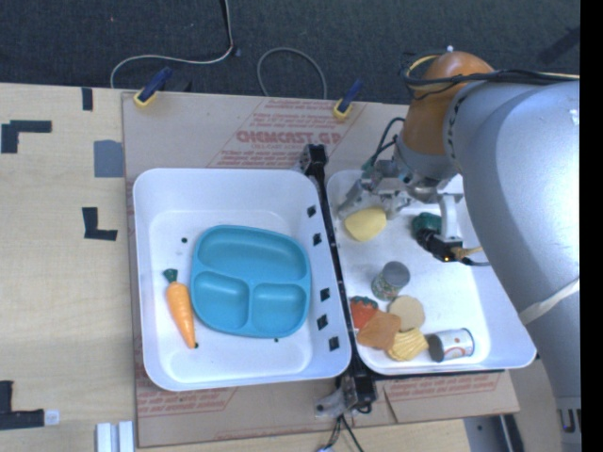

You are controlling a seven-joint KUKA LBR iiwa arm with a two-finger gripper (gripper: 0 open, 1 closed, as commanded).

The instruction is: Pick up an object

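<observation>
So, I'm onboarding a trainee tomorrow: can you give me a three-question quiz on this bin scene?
1. True or false: the carrot lies on the blue divided plate.
2. Which bin holds the yellow lemon-like piece: A left, B right?
3. Fill in: the gripper is right above the ____ piece.

Key: 1 false, it lies beside the plate on the bin floor; 2 B; 3 yellow.

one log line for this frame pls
gripper above yellow lemon-like item, right bin | grasp unconfirmed | carrot, blue plate in left bin
</observation>
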